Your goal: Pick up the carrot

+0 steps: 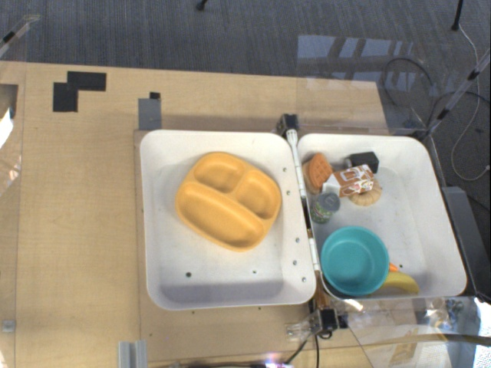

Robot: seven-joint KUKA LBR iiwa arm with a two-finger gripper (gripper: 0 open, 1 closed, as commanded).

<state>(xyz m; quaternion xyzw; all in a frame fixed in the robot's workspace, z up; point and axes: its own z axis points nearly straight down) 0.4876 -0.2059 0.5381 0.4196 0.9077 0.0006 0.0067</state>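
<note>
We see the carrot [393, 267] peeking out beside the blue bowl [353, 261]; we cannot tell about the jaws.

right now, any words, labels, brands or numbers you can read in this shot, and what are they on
No text can be read.
Small printed packet in the right bin: red and white print, too blurred to read.
Small grey can beside the teal bowl: label too small to read.
Black block near the packet: no legible marking.
Yellow divided plate in the left bin: no print visible.
</note>
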